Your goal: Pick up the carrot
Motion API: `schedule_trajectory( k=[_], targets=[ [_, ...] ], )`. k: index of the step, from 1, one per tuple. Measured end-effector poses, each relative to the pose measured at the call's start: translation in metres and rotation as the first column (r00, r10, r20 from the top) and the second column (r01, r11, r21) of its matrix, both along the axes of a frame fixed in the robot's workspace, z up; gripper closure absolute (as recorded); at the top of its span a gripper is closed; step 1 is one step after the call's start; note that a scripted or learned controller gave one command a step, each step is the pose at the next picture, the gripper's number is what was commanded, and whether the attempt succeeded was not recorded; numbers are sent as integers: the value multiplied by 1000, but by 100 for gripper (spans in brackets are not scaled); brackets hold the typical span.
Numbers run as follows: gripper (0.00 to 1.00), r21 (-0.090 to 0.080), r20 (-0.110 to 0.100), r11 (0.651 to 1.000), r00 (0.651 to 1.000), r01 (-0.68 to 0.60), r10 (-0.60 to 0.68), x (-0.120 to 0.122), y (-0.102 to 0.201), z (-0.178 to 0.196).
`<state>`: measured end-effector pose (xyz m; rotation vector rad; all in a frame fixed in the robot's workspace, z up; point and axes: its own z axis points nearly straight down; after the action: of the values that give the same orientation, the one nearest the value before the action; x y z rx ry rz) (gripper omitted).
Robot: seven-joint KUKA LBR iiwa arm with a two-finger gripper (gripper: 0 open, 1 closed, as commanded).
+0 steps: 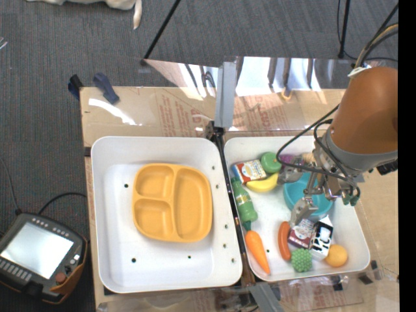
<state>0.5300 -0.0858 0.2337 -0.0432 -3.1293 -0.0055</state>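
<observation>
The carrot [258, 251] is orange and tapered, lying near the front left corner of the right bin [359, 234], its tip pointing toward the front. My gripper [305, 211] hangs over the middle of the right bin, to the right of and behind the carrot and apart from it. It sits just above a small dark red packet [299, 234] and a black and white carton [321, 236]. The arm's orange band [368, 112] rises above it at the right.
The right bin also holds a green bottle [244, 201], a banana [262, 184], a red can [249, 171], a green fruit [270, 162], a teal bowl [301, 192], a red sausage [284, 240], a green spiky ball [301, 260] and an orange [336, 256]. A yellow divided plate [172, 201] lies in the left bin [110, 239].
</observation>
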Motion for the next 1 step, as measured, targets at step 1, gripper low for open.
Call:
schedule_trajectory(
  k=[1],
  targets=[
    [0, -1, 5, 999, 999, -52, 52, -32, 51, -49]
  ],
)
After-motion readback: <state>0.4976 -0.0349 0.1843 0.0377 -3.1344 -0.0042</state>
